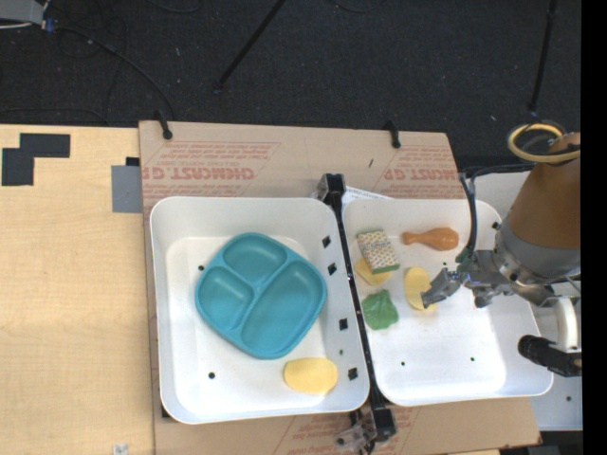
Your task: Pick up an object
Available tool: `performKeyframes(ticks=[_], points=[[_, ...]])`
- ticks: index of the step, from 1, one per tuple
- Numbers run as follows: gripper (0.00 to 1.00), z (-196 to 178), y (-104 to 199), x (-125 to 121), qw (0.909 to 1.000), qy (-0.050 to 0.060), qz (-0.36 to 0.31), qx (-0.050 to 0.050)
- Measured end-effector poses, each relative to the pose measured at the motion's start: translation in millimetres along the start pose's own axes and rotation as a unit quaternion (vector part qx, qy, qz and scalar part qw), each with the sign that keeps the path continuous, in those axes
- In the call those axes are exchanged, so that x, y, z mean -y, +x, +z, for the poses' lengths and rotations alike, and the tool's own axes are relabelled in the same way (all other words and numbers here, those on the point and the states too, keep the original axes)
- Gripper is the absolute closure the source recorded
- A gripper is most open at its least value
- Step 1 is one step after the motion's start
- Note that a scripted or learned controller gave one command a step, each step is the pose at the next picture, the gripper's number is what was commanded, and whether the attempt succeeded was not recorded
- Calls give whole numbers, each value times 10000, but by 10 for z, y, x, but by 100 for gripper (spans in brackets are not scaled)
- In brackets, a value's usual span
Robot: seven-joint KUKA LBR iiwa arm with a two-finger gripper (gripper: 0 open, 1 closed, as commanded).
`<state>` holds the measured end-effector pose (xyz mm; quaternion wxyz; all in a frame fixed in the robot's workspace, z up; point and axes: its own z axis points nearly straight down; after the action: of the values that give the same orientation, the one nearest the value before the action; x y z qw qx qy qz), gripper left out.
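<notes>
My gripper (442, 289) hangs low over the right bin (455, 368), right beside a yellow piece (415, 287) on that piece's right side. Whether it touches the piece I cannot tell. Left of that lie a green leafy toy (379, 310), a checkered sponge-like block (377, 248) resting on another yellow piece (368, 272), and an orange drumstick (432, 239) toward the back. The grey arm with its orange band (542, 218) comes in from the right over the bin's edge.
The left bin (180, 254) holds a teal divided plate (260, 294) and a yellow lemon-like object (310, 374) near its front wall. A black divider (347, 301) runs between the bins. Cardboard (285, 159) lies behind them, with cables at the right.
</notes>
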<state>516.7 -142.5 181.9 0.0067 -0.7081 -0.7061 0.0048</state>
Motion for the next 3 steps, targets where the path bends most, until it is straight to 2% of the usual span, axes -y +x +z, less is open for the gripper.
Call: performKeyframes(ticks=[1, 2, 3], points=[[0, -74, 1, -32, 10000, -73, -14, 13], [0, 537, 50, 30, 10000, -39, -13, -1], [0, 965, 55, 28, 10000, -62, -10, 7]])
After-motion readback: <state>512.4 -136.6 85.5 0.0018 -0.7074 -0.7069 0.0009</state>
